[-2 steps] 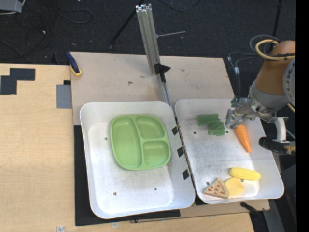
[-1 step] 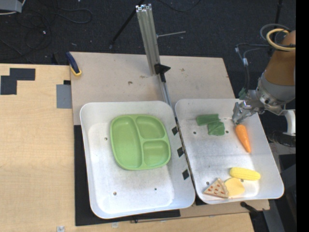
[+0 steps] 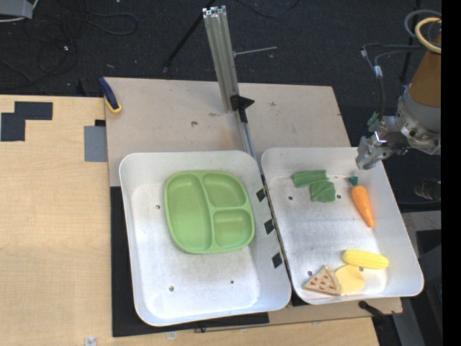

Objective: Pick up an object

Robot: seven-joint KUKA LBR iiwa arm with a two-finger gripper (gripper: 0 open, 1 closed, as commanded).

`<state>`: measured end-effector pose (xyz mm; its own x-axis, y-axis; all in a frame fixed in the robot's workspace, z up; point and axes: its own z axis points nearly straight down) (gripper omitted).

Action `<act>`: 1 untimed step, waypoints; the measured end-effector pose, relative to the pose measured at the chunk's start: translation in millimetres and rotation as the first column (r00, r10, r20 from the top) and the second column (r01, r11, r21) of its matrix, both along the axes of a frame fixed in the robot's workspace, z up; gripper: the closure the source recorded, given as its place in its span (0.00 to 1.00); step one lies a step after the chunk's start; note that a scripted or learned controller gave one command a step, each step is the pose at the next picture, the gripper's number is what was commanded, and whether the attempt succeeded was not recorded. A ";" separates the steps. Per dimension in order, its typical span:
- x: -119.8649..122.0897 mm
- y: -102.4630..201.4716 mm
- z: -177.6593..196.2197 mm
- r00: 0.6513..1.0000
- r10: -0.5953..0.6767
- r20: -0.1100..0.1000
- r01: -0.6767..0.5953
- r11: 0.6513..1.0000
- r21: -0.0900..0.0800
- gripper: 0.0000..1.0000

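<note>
Carrot (image 3: 362,204) just below pincer (image 3: 366,157)

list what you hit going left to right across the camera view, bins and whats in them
left bin → green divided plate → right bin → green leafy toy → waffle wedge → carrot → gripper

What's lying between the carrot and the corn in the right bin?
Nothing: the camera view shows bare white bin floor between the carrot and the corn.
</note>
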<state>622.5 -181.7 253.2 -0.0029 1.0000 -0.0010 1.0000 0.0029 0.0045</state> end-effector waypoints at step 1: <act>0.3 -0.3 9.4 1.000 0.000 -0.004 0.000 1.000 0.001 1.00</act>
<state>622.9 -182.0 262.6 -0.0031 1.0000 -0.0001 1.0000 0.0031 0.0005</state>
